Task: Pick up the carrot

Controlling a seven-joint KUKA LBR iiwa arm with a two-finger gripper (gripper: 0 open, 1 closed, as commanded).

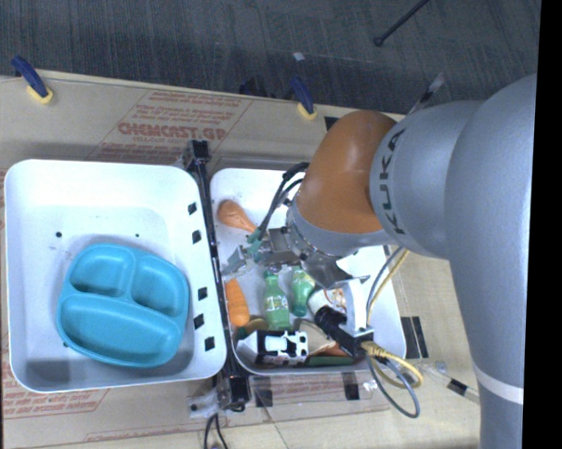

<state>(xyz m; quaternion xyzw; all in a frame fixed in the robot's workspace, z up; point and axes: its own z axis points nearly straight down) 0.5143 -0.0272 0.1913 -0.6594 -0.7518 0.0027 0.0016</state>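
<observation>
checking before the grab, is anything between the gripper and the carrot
Nothing visible lies over the carrot; it rests bare against the right bin's left wall. The gripper hangs just up and to its right. Two green bottles crowd the carrot's right side, leaving little room there.

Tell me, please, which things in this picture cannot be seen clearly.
- Gripper: the wrist above covers it in the camera view, so its finger state is unclear.
- Right bin: the arm covers its right part.
- Carrot: its lower end runs under other items.
- Green bottles: labels too small to read.
- Orange item near the bin's top: too blurred to identify.
</observation>
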